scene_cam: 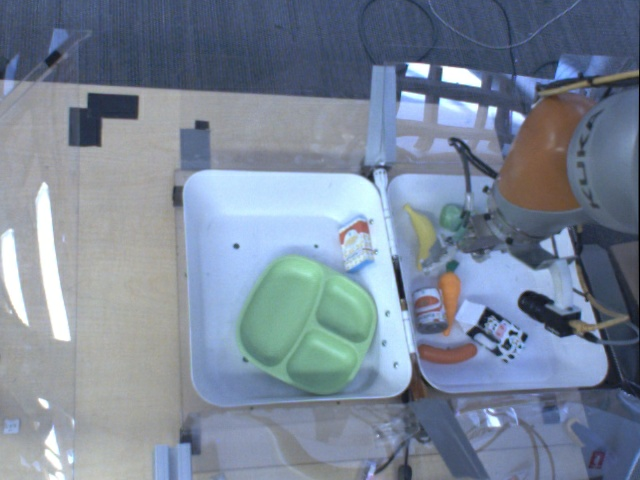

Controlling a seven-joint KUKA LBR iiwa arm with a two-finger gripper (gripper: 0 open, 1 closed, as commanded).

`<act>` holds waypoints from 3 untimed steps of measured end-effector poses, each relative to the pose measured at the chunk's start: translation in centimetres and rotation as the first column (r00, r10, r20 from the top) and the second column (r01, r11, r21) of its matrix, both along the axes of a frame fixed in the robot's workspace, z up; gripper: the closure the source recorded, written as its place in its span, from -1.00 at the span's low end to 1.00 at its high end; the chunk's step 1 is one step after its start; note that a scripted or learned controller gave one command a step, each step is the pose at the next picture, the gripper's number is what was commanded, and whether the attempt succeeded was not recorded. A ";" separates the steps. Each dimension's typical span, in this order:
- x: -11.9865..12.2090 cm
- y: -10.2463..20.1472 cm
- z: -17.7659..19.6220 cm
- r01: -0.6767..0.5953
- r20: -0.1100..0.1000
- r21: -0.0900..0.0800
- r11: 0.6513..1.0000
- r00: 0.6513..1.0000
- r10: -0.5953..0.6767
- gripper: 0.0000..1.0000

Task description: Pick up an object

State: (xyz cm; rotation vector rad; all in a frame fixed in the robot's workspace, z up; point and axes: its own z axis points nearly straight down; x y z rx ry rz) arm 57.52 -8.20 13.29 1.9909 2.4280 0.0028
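- Nearest in the right bin (560, 373): a sausage (448, 352) lies flat along the front wall.
- Just right of it, a black-and-white carton (497, 333) lies tilted on the bin floor.
- A can (430, 310) stands by the divider, just above the sausage's left end.
- A carrot (450, 296) is touching the can's right side, leafy end pointing up toward the gripper.
- Over in the left bin (215, 268), a green tray (308, 324) with three compartments sits toward the front right.
- Behind that tray, a small box (356, 244) leans by the left bin's right wall.
- Now the gripper (447, 254): it is low in the right bin, just above the carrot's top; whether it is parted or closed I cannot tell, and nothing shows as grasped.
- A banana (422, 230) curves just left of the gripper.
- A green ball (453, 215) sits just behind the gripper, partly hidden by it.
- Farthest back, the arm (560, 163), orange band showing, reaches in from the right.
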 end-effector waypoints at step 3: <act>1.0 1.0 6.9 -0.007 0.007 -0.001 1.000 1.000 0.007 1.00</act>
